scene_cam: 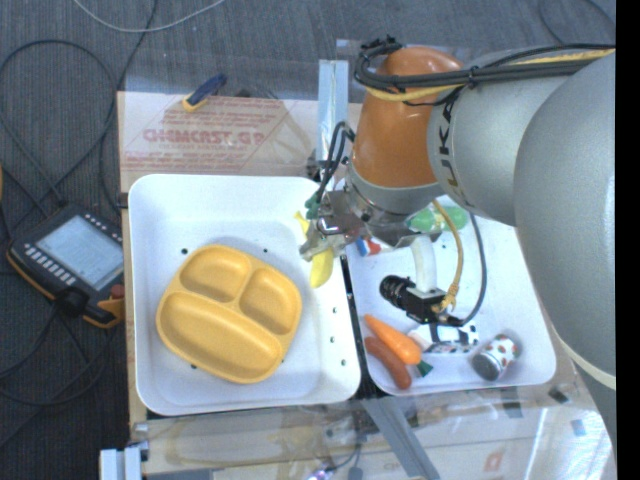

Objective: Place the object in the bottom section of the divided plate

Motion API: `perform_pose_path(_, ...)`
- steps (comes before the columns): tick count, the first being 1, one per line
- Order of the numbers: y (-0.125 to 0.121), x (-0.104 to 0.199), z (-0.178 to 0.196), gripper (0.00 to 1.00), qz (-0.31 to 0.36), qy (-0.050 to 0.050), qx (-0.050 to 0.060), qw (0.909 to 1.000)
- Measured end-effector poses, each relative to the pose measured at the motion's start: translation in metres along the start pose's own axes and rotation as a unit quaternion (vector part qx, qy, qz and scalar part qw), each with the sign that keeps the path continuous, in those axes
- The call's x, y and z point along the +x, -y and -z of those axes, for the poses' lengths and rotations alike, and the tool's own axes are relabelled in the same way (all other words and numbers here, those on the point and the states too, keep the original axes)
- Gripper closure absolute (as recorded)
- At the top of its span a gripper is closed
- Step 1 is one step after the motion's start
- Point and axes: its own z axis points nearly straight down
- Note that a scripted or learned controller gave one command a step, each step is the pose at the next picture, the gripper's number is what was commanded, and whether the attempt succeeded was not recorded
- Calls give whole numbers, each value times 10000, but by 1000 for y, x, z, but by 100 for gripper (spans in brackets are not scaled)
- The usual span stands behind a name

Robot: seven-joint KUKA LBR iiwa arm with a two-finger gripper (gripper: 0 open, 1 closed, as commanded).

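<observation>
banana (320, 268) is in the gripper (322, 236). Fingers are closed on it mid-length: one yellow end pokes out on the far-left side and the longer end hangs toward the near side. It sits over the right edge of the left bin (200, 203), just by the rim shared with the right bin (520, 298).

plate (232, 280) lies flat in the left bin, left of and nearer than the gripper, rotated a bit. Its big section (215, 336) is on the near-left side, with the two small sections toward the far side. The closest plate edge to the banana is the right small section, near but not touching.

There's open white floor in the left bin on the far side of the plate and along its right edge. The right bin has carrots (395, 340) near its near-left corner, a spotted thing (492, 356) to their right, and a green thing (440, 218) under the wrist.
</observation>
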Motion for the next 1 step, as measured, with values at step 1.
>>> perform_pose_path(1,14,-112,-37,100,-107,22,2,9999)
